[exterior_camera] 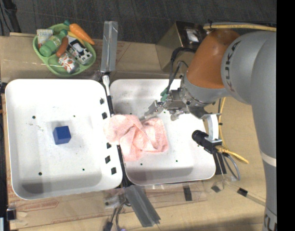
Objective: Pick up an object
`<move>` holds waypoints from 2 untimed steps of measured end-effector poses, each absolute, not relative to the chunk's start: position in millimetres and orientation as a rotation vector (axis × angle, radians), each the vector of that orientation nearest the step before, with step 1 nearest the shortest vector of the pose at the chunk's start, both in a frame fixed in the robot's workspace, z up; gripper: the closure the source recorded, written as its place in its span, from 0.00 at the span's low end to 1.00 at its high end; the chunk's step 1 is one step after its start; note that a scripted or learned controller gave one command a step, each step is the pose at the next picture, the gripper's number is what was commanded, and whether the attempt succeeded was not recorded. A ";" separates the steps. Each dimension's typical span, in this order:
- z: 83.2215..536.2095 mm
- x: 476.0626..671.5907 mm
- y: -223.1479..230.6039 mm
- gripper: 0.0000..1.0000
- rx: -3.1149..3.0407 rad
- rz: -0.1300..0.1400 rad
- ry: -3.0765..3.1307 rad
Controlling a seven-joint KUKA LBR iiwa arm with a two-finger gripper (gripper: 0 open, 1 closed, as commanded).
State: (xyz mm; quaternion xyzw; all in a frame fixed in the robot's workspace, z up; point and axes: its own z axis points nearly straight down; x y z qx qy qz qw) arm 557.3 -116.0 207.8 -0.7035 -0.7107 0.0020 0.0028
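A crumpled pink cloth point(136, 135) is lying in the right bin point(200, 165), bunched in soft folds against the bin's left wall and spilling onto the divider beside the left bin point(22, 177), where 1 blue cube point(62, 134) is sitting. The gripper point(156, 109) is hovering just above the cloth's upper edge, its fingers too small and cluttered to read as spread or closed. The arm point(234, 57) is covering the bin's upper right corner.

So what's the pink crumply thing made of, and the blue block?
The pink thing looks like soft cloth, maybe a towel: it lies in floppy folds with a matte, fuzzy surface. The blue block looks hard, plastic or painted wood: flat faces, sharp edges. Which one is unclear.
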 end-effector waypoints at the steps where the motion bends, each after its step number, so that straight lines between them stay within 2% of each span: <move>1: 95.6 559.3 -117.1 0.00 -2.082 0.006 -2.346; 2: 105.5 559.4 -117.8 1.00 -2.077 0.008 -2.350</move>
